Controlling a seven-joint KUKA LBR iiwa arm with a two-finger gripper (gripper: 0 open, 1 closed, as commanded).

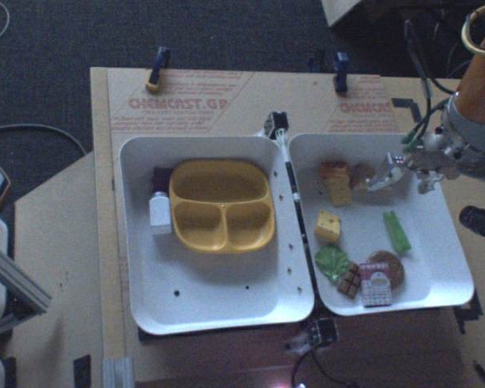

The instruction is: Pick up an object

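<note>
Dark carpet lies all around the desk [105, 217], and two white bins sit on it side by side. I reach in from the right, and my fingers [385, 176] hang low over the top part of the right bin [444, 241]. I cannot tell how they are set. Nothing looks caught in them, so I think the job is just starting: I have picked up nothing yet, and the grab and the lift are still to do. The closest things to me are a brownish lump [360, 173] and two little blocks, one orange-red [334, 169] and one tan [339, 191]. Lower down lie a yellow cheese piece [327, 226], a green stick [396, 232], a green leaf [331, 260] and a brown cookie [385, 267]. A yellow tray [222, 205] and a small white bottle [160, 212] sit in the left bin [210, 297].
</note>
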